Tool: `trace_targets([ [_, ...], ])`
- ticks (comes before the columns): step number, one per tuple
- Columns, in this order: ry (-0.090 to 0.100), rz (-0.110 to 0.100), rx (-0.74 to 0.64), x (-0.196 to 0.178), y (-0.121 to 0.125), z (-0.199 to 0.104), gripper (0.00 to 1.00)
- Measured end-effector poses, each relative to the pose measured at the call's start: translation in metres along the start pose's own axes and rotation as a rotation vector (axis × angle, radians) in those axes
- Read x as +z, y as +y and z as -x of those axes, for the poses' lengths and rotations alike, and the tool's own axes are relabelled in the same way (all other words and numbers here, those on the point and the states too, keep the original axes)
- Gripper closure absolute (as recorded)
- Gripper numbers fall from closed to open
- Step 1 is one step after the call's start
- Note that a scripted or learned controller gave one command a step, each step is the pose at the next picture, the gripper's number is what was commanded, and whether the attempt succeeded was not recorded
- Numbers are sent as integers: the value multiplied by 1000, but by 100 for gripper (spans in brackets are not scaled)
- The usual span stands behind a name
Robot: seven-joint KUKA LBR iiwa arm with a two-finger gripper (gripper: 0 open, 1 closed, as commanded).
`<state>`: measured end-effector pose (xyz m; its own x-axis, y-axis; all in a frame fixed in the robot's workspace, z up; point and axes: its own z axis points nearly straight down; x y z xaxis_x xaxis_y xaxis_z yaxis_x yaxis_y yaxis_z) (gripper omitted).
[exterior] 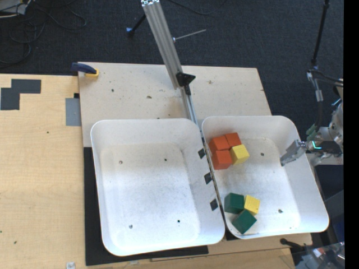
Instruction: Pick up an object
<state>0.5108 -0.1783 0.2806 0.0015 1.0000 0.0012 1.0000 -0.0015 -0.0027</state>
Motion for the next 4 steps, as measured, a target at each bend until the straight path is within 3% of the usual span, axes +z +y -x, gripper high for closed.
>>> trace_targets([
  [3, 2, -7, 2, 176, 10, -5, 0],
  [4, 1, -2, 9, 163, 11, -3, 100],
])
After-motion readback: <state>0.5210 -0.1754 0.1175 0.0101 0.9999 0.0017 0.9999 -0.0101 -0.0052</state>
